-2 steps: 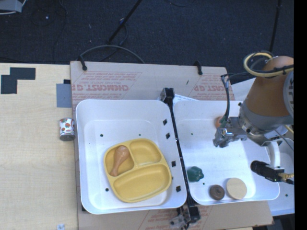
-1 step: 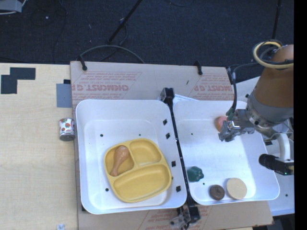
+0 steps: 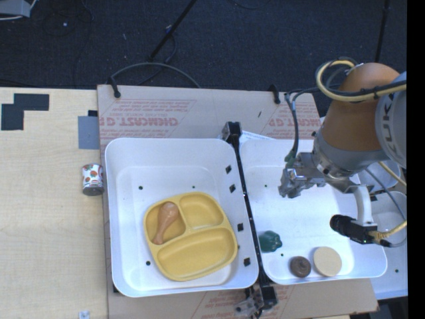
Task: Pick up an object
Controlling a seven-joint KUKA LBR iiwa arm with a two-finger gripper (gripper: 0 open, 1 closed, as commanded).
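- Green lump [image 3: 269,240] lies in the right bin [image 3: 378,270], in its lower-left part, just beside the black divider [image 3: 242,198] between the two bins.
- Brown disc [image 3: 300,266] lies flat near the front rim of the same bin, right of the lump and apart from it.
- Pale disc [image 3: 327,261] lies just beside the brown disc on its right. Whether they touch, cannot tell.
- Gripper [image 3: 292,182] hangs over the upper-left part of the right bin, above bare white floor. Claw state: cannot tell from this angle.
- Gripper is well apart from the lump and both discs, with open floor between them.
- Arm [image 3: 355,121] comes in over the right bin's back-right corner and covers that rim.
- Middle of the right bin is bare. All three objects sit along the front edge.
- Left bin [image 3: 126,178] holds a yellow tray [image 3: 192,251], tilted, its corner close to the divider.
- Drumstick [image 3: 166,221] lies in the tray's upper-left compartment.
- Back and left strips of the left bin's floor are bare.
- Can [image 3: 92,179] stands on the bench [image 3: 46,231], just outside the left bin's left rim.
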